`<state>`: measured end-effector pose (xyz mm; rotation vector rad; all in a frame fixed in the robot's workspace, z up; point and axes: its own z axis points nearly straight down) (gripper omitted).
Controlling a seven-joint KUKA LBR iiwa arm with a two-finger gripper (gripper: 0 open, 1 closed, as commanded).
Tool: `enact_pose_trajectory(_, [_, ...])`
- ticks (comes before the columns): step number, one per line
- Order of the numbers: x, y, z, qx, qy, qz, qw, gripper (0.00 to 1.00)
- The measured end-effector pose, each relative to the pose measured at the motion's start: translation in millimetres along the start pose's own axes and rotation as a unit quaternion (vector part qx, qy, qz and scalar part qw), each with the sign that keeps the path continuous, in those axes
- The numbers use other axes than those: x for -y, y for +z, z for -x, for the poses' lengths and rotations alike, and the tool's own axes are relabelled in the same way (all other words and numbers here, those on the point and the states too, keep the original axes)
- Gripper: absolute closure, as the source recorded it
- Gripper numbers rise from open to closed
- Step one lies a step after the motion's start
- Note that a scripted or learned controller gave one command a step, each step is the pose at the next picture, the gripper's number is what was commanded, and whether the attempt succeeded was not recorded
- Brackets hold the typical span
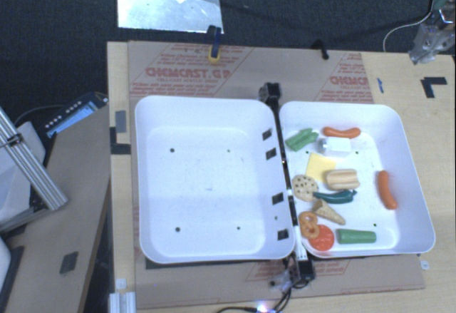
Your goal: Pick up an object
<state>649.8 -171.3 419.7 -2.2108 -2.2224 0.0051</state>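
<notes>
- Where the right edge cuts the view, up in the far corner, a small grey metal piece with a looping cable looks like the gripper. It is cropped and too small to read, so I cannot tell whether it is wide, narrow or holding anything. It sits well apart from both bins.
- The bench carries a brown sheet printed with red lettering, which the bins partly cover, so the words are cut off.
- The left bin touches the right bin along a seam with dark clips.
- All the things to pick lie in the right bin, crowded toward its left half – small toy foods, some hard to name.
- A yellow cheese slab lies near the middle, with a tan bun touching its right corner.
- An orange sausage lies at the far side, just above a white block whose outline fades into the bin.
- A second orange sausage lies alone on the right.
- A green cylinder lies at the near edge, beside a red disc.
- A green pod, a dotted cookie, a dark green pepper, a tan wedge and an orange pretzel run down the left wall – several overlapping.
</notes>
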Motion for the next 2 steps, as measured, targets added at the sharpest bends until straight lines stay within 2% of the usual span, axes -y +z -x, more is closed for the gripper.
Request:
enact_pose_trajectory(1, [10.0, -124.4, -22.7, 0.003, -0.001, 0.012, 0.9999, 1.00])
enact_pose_trajectory(2, [-17.3, -115.3, 36.9, 0.003, 0.004, 0.005, 1.0000, 1.00])
